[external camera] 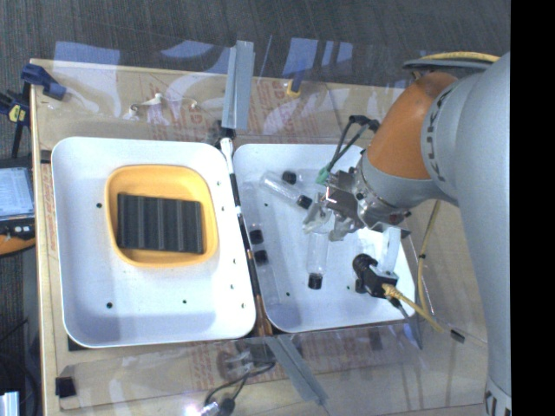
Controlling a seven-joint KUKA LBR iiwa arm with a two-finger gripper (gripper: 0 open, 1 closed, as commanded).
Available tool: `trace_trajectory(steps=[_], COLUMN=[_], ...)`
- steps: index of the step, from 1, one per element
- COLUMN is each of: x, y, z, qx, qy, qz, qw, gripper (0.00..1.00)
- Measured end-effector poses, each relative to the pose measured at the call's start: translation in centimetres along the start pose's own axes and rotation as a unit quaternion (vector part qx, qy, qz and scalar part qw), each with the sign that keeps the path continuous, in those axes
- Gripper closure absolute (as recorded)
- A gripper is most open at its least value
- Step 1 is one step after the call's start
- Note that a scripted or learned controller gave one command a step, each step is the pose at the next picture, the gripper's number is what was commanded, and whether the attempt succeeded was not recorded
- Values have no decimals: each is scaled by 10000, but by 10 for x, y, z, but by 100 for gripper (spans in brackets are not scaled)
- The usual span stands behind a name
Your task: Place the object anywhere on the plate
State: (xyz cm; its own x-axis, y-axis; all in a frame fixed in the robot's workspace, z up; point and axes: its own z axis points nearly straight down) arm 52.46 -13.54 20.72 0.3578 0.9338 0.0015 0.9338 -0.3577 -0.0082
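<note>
pincer [332,213]: low in right bin [286,315], among clear tubes; grip state cannot tell, wrist blocks view
object: likely clear tube [279,186], lying just up-left of pincer; not seen held
plate [160,185]: yellow, in left bin [78,232], well left of pincer, dark ribbed insert [161,224] on it
risk: slippery clear tube could roll or slide out of a close; carry must cross both bin walls
count: 2 bins, 1 plate, maybe 3 tubes, few small black caps

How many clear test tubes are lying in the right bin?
3 that I can make out: one tube near the bin's upper middle, one lower down, one at the hand. The arm may hide others.
</note>
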Motion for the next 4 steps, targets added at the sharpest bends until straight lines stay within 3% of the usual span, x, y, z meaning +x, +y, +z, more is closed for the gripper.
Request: trace_trajectory(steps=[1, 2, 3, 4], x=[8, 75, 147, 146], y=[-1, 35, -6, -6], z=[10, -28, 4, 4], qx=[-10, -29, -14, -15], qy=[-8, -13, -18, -19], qz=[-1425, -2247, -2790, -2789], qw=[9898, 9744, 9603, 9603], gripper=[100, 100, 100, 0])
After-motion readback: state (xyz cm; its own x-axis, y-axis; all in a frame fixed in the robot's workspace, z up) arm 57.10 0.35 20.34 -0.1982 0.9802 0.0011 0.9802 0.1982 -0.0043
